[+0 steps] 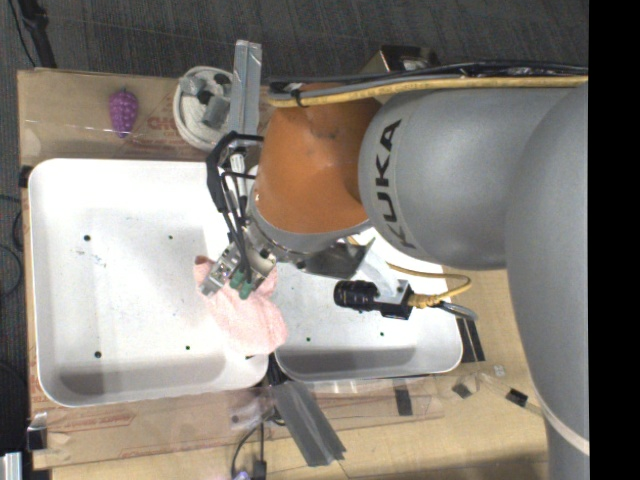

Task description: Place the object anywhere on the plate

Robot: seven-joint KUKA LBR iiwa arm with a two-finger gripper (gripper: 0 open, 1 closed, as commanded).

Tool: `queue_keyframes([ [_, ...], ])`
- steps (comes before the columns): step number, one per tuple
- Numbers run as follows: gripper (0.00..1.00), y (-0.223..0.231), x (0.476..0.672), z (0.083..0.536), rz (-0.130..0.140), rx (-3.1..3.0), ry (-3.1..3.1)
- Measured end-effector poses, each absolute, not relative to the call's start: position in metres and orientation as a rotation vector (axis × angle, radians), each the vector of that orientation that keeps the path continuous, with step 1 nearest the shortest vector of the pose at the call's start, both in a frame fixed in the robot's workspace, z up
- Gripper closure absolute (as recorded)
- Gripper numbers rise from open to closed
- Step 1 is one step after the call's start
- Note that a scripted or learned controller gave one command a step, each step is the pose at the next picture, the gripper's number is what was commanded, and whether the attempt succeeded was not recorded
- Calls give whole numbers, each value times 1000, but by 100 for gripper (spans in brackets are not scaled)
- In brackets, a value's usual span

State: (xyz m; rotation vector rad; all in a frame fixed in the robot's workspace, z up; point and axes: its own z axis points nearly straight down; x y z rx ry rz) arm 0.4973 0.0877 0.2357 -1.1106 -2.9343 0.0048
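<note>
1. Cloth, pink and crumpled, lies over the low wall where the two bins meet, toward their near edge, partly in the left bin and partly in the right bin.
2. I see the gripper right at the cloth's upper left edge, its tips down against or just above the fabric; I cannot tell which.
3. I cannot tell from here whether the pincer is wide, narrow or pinching the cloth, since the fingers blur into the wrist hardware.
4. The arm comes in from the right and covers most of the right bin, its orange band above the wrist.
5. On the bench's far left corner I see a small purple object, well apart from the cloth, and a round white object near it.
</note>
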Motion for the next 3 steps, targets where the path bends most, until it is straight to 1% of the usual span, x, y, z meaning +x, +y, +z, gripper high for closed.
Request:
queue_keyframes([
  [1,100,117,493,227,5,-497,-3097],
  [2,100,109,499,231,1,9,-3141],
  [3,0,109,499,231,1,9,-3141],
])
